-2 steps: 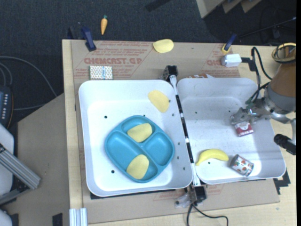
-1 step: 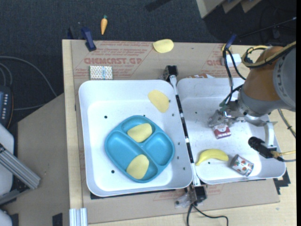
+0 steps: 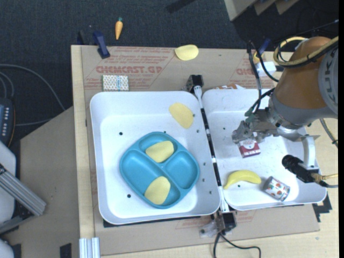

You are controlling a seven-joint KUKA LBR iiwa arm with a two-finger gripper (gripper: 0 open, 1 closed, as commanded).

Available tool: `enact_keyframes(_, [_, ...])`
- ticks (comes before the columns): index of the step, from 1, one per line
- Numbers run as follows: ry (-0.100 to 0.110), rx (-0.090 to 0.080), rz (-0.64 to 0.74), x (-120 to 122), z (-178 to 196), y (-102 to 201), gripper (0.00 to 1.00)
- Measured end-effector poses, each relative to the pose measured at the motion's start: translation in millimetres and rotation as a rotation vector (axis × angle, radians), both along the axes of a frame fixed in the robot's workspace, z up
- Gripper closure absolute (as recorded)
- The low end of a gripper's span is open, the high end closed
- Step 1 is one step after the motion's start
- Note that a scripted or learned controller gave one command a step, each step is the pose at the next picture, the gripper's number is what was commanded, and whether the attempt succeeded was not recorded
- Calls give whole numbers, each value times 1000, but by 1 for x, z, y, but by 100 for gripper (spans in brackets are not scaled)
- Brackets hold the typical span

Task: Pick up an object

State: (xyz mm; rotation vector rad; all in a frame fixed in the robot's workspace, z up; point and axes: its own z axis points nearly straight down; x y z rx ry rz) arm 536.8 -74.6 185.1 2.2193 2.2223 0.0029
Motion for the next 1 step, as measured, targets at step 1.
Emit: enact_keyframes(1, [1,0,0,-23,45,34,100])
